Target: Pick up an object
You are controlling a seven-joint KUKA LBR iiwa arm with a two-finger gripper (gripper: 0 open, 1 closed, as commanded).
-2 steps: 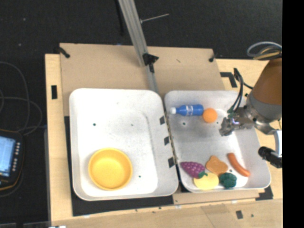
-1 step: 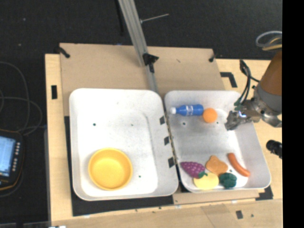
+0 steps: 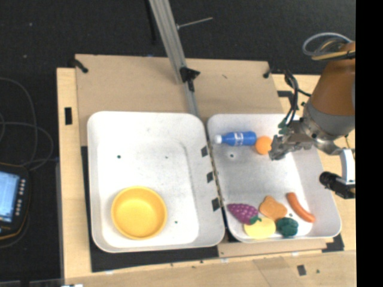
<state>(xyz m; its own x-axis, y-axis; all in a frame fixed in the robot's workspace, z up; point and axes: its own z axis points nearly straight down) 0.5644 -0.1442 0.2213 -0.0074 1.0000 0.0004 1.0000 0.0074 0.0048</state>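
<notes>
Here the jaws (image 3: 280, 150) hover low in the right bin (image 3: 239, 166), their state impossible to tell, with the orange ball (image 3: 263, 145) just left of them, the blue bottle (image 3: 236, 139) farther left, and toy foods (image 3: 269, 217) nearer the camera.

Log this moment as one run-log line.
pincer over right bin | beside orange ball | blue bottle lying near | nothing seen held

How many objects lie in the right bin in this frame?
7: blue bottle and orange ball at the far end by the gripper; grapes, bread, carrot, yellow fruit, green piece near. The arm may hide more.
</notes>
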